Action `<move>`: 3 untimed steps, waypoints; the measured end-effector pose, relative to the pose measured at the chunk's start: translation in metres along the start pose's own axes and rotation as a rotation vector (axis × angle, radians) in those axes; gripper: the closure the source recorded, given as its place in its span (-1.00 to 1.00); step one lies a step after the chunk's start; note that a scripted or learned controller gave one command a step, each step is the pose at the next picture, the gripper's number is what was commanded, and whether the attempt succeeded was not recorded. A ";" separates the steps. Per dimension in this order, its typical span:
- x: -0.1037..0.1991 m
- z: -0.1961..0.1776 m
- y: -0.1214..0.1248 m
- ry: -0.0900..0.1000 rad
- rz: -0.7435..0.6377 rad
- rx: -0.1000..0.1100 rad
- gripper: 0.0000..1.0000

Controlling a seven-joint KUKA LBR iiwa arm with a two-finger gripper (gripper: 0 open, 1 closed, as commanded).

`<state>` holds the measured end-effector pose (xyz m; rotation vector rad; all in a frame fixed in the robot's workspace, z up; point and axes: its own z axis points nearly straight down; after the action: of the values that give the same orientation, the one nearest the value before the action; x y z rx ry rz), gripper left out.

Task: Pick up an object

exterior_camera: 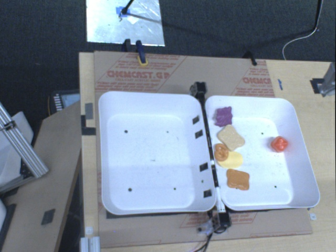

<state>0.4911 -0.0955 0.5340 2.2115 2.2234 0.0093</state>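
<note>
While I cannot tell my gripper's state from the camera view, the pickable objects all lie in the right bin (296, 185). Purple piece (224, 115), tan piece (231, 138), small orange piece (221, 151), yellow piece (233, 160) and brown-orange piece (238, 179) run down its left wall, orange touching yellow. Red piece (279, 144) sits apart toward the right wall; left bin (152, 156) adjoins.

Five small objects (231, 148) lie in the right bin (299, 140), four close to its left wall, one (279, 144) apart at right
</note>
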 end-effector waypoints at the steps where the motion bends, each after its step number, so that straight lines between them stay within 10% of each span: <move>1: 0.047 -0.002 -0.004 0.000 -0.004 0.003 1.00; 3: 0.221 0.020 0.012 0.003 -0.007 0.005 1.00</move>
<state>0.5024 0.1261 0.5142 2.2071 2.2353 0.0068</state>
